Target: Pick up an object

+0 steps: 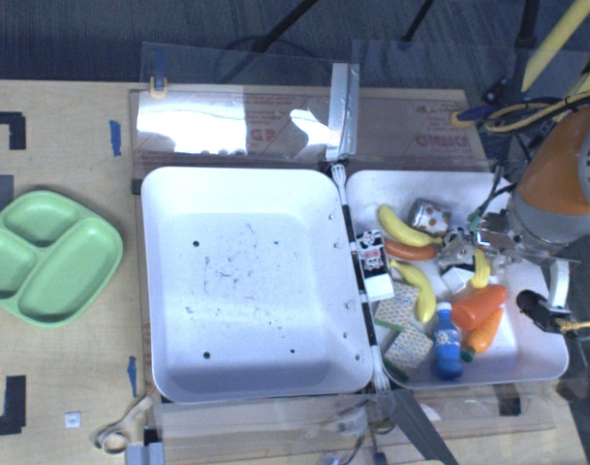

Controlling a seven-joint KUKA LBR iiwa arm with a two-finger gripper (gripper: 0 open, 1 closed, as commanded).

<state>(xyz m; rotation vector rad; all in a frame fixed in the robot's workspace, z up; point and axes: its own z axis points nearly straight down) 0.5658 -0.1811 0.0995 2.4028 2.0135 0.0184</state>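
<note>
two shallow white bins side by side on a wooden bench (62,134), seen from above at a slant. left bin (246,279): bare white floor w/ faint scuff marks. right bin (537,356): a crowded pile of toy items. at top of pile, a yellow banana (403,228) lying over an orange-red hot-dog-like piece (411,251); just right of them a small silver-and-red can (430,216). a second banana (418,291) runs diagonally below, near a black-and-white carton (372,260) against the bin's left wall. lower down: orange carrot (479,306), blue bottle (448,352) beside it, and a speckled sponge-like pad (399,310) w/ green edging.

grey arm w/ orange band (556,182) enters from right; gripper (469,245) sits low over the pile's upper right, just beside the can and near a small yellow piece (481,271). finger spread and any hold: cannot tell, clutter hides the tips.

outside the bins: green divided plate (47,257) at far left of bench, well apart; clear plastic panel (246,114) behind the left bin.
</note>
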